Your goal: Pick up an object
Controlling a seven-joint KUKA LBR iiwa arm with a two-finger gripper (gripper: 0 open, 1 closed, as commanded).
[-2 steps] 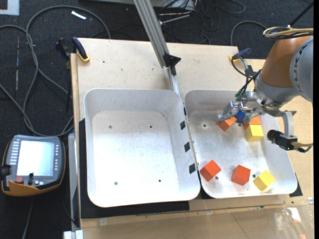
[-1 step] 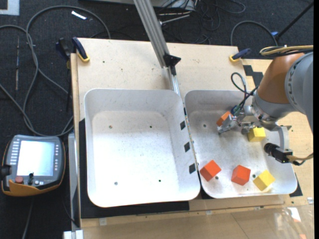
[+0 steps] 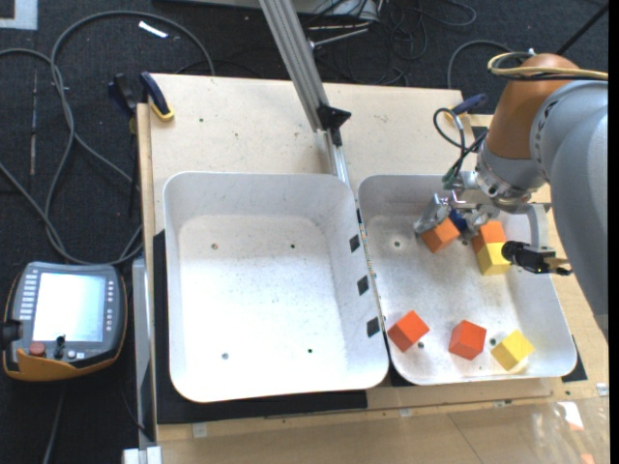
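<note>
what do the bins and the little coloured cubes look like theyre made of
Bins: likely thin moulded plastic, white and matte, with rounded corners and a speckled floor. Cubes, such as the orange one and the yellow one: solid-coloured, matte, crisp-edged, perhaps painted wood or foam; the view cannot settle which.

Quick count: 2 white bins (image 3: 261, 187). Blocks, all in the bin w/ the gripper (image 3: 447, 222): 4 orange blocks (image 3: 408, 330) (1 at the fingertips, 1 just right of it, 2 well below), 2 yellow blocks (image 3: 512, 350) (1 beside it to the right, 1 well below).
</note>
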